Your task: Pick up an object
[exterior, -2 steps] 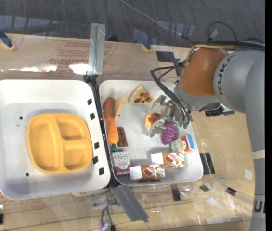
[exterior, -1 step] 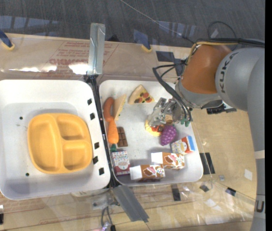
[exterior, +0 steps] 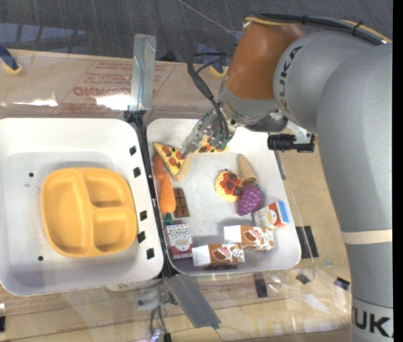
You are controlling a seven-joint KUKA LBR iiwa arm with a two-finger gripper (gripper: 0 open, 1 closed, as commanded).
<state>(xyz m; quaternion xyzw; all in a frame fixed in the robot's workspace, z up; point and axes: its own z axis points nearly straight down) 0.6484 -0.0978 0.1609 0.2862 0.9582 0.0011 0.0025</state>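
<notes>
Reaching in from the right of my overhead camera, the grey KUKA arm [exterior: 344, 120] with its orange band [exterior: 258, 55] hangs its gripper [exterior: 202, 135] over the far end of the right-hand white bin [exterior: 287, 251]. From my remote seat the fingers blur into the toys beneath them, and I cannot tell whether they are spread, closed or clamped on anything.

Just beside the gripper lies a toy pizza slice [exterior: 170, 158], and a small colourful piece [exterior: 213, 144], possibly another food toy, sits right at the fingertips. Along the bin's left wall runs a toy carrot [exterior: 165, 191], with a chocolate bar [exterior: 180, 202] next to it. Mid-bin I see a yellow pastry with red topping [exterior: 227, 185], an ice-cream cone [exterior: 247, 168] and a purple bunch of grapes [exterior: 250, 199]. Small drink cartons [exterior: 219, 254] crowd the near end.

The left-hand white bin [exterior: 16, 141] carries a yellow divided plate [exterior: 87, 210]. Both bins rest on a pale wooden bench [exterior: 58, 77] under clear sheeting, fixed with grey tape [exterior: 143, 70]; dark carpet [exterior: 80, 6] shows beyond.
</notes>
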